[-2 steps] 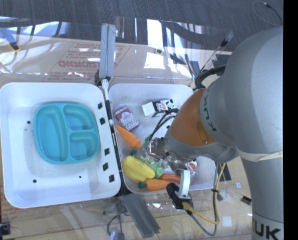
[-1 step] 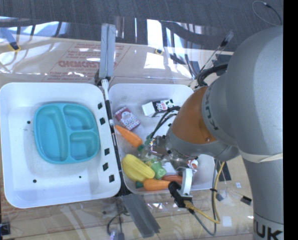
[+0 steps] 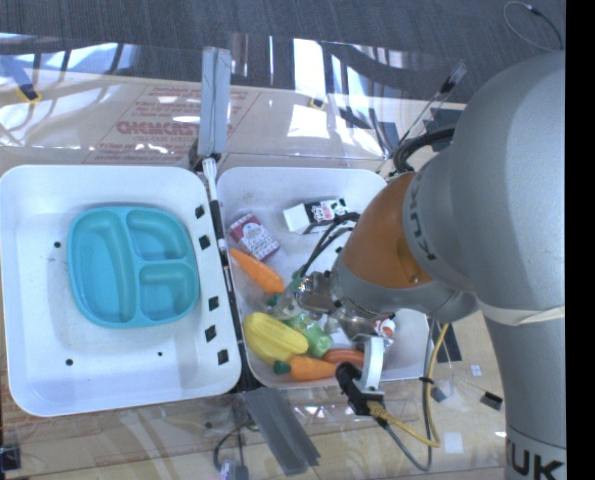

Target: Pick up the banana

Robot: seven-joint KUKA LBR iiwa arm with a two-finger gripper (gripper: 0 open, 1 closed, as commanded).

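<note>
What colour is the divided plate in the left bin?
Turquoise blue; the camera view shows the plate clearly.

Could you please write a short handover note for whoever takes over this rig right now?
Gripper: low inside the right white bin, in the cluttered near half; whether it is open or shut cannot be made out.
Yellow plastic banana: lying in the right bin near the front left corner, beside a green toy and above an orange carrot. Another orange carrot lies further back.
Left white bin: holds a turquoise divided plate.
Done: arm is down by the pile.
Left: grasp the banana and lift it; no grasp visible yet.
</note>
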